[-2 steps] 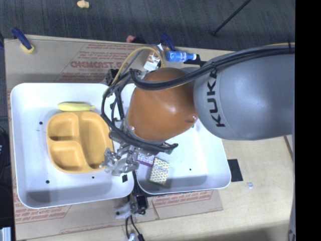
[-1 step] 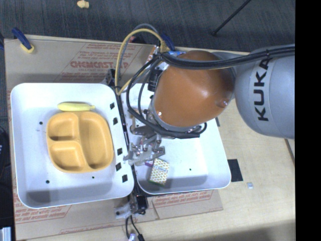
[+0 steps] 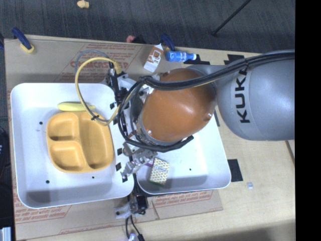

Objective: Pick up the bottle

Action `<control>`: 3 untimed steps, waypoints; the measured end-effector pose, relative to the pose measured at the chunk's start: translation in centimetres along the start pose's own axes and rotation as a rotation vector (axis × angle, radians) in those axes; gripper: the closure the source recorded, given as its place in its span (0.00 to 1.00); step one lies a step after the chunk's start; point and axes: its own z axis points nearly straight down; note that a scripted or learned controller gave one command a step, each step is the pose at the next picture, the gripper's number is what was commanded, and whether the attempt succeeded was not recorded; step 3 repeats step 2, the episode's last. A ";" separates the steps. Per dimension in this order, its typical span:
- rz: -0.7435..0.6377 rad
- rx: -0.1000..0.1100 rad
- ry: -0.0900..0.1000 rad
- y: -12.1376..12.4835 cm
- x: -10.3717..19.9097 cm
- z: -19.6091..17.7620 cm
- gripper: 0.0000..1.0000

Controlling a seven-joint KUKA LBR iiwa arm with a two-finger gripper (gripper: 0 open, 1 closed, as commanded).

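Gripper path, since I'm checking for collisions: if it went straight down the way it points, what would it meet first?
Most likely the small patterned box lying beside the gripper in the right bin, or the bin floor; depth is unclear from this slanted view.

Even, dim light — soft (slightly blurry) shadows

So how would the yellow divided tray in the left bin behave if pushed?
The yellow divided tray looks like moulded plastic, so it is probably stiff and light. It lies flat and broad in the left bin, so it likely slides rather than tips.
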 end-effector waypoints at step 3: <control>0.162 0.003 0.000 -4.2 -9.8 -1.2 1.00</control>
